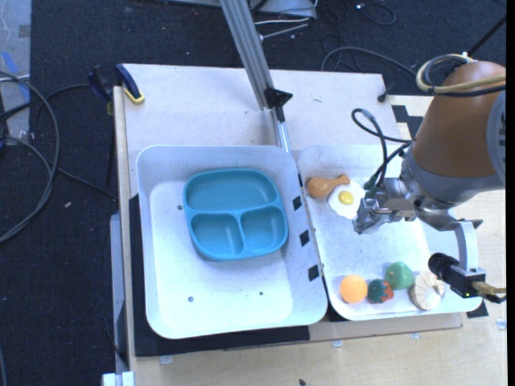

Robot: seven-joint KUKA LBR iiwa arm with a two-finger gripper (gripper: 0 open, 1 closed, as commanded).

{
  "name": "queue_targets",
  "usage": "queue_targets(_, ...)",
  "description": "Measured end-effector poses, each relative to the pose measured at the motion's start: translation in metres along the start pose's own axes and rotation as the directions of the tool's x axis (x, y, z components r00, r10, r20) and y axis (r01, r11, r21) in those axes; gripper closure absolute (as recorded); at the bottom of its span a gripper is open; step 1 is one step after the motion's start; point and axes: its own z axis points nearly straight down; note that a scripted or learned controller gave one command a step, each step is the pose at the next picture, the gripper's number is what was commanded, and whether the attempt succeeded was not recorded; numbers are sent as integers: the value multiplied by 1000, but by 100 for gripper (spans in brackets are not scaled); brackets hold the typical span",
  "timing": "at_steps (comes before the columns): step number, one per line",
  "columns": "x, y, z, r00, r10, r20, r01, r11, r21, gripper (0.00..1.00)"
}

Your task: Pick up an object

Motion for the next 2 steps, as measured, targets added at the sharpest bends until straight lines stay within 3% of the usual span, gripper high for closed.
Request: queue_targets(2, 102, 41, -4, 1000, -1, 0, 1, 1000, -1, 100)
